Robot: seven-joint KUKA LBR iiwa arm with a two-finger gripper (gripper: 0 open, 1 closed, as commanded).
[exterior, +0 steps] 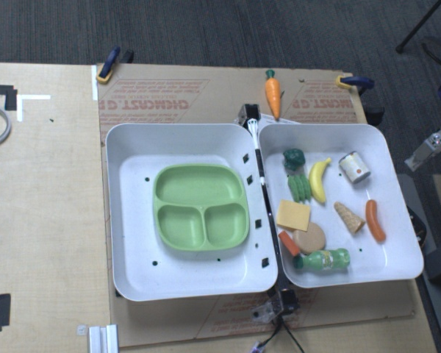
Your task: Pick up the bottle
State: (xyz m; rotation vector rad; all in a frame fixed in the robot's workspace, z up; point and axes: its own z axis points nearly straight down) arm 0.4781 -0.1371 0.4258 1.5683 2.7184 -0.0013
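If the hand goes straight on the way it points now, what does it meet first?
Unsure: what looks like the hand sits at the right edge, beyond the right bin, its aim unclear. Heading straight left, it would likely meet that bin's rim first, not the bottle.

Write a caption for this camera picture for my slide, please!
Green bottle lying at the near edge of the right bin, among toy foods; green divided plate in the left bin.

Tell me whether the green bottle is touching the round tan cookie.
Touching: the camera view shows the cookie overlapping the upper edge of the green bottle, no gap between them.
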